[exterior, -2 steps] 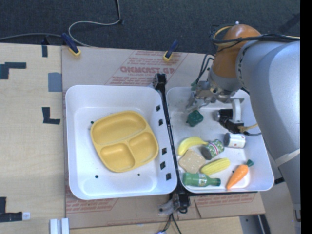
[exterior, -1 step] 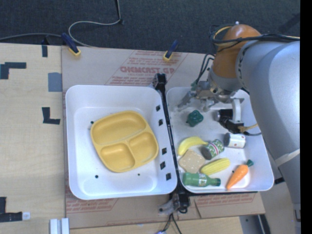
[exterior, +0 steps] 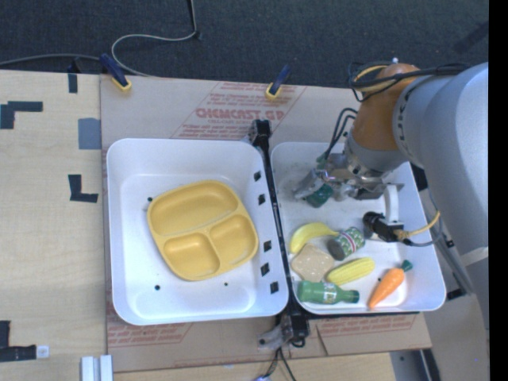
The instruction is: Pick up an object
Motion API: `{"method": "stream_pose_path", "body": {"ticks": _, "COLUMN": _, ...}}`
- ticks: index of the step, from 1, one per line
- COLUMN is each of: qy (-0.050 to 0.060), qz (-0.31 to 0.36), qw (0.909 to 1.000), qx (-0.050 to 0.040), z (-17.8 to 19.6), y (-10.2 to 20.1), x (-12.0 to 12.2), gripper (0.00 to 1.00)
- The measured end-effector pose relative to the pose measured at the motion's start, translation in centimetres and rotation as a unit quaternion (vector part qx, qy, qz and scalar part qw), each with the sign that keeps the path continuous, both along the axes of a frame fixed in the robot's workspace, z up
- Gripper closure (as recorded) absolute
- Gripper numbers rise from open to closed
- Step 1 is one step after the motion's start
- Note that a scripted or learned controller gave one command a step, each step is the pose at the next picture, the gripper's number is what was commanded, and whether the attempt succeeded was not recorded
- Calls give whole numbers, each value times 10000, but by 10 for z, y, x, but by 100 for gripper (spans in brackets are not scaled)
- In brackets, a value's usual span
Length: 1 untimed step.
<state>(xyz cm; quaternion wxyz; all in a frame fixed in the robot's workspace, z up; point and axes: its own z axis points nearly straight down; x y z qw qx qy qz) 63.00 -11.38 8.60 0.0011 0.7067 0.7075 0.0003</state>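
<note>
My gripper point(exterior: 314, 187) is low in the far left part of the right bin point(exterior: 425, 292), reaching in from the right under the orange-banded wrist point(exterior: 379, 113). A small teal object point(exterior: 321, 198) lies right at its tip; whether it is held is hidden from this angle. Nearer the front lie a yellow banana point(exterior: 310, 233), a small can point(exterior: 346, 243), a beige bread slice point(exterior: 312, 263), a corn cob point(exterior: 351, 271), a green bottle point(exterior: 327, 294) and an orange carrot point(exterior: 385, 287).
The left bin point(exterior: 135, 292) holds a yellow divided plate point(exterior: 203, 228). A black divider point(exterior: 270, 213) runs between the bins. The grey arm point(exterior: 452, 133) covers the right bin's far right corner. Cables and two clamps point(exterior: 278, 86) lie behind the bins.
</note>
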Motion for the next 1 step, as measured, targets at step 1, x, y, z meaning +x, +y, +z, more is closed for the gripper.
{"method": "stream_pose_path", "body": {"ticks": 1, "qy": -12, "qz": 5, "qw": 10000, "qx": 0, "z": 11, "y": 0, "x": 1, "gripper": 100}}
